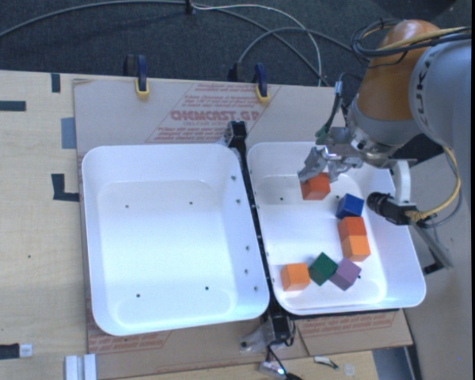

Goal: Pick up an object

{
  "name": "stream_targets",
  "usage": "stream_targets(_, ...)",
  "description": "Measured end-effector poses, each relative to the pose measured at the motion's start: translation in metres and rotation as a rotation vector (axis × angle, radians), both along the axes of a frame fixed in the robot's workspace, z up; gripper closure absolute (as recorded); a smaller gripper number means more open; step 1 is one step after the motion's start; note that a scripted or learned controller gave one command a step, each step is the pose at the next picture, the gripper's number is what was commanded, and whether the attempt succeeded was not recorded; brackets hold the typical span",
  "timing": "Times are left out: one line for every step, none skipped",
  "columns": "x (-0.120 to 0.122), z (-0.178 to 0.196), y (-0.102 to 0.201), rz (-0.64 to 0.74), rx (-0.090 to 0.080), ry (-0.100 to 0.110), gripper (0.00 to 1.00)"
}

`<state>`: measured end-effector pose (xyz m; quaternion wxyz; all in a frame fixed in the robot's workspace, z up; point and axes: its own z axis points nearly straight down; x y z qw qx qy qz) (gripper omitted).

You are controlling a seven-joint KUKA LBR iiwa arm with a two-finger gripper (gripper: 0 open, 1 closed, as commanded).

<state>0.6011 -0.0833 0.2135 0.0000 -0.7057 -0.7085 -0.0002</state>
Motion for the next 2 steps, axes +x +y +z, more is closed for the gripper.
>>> stream_targets(-0.009,-0.008,0.053,0.001,0.001,0.002,1.00)
stream_targets(-0.016,-0.014,0.104,0.001,0.001,0.002,1.00)
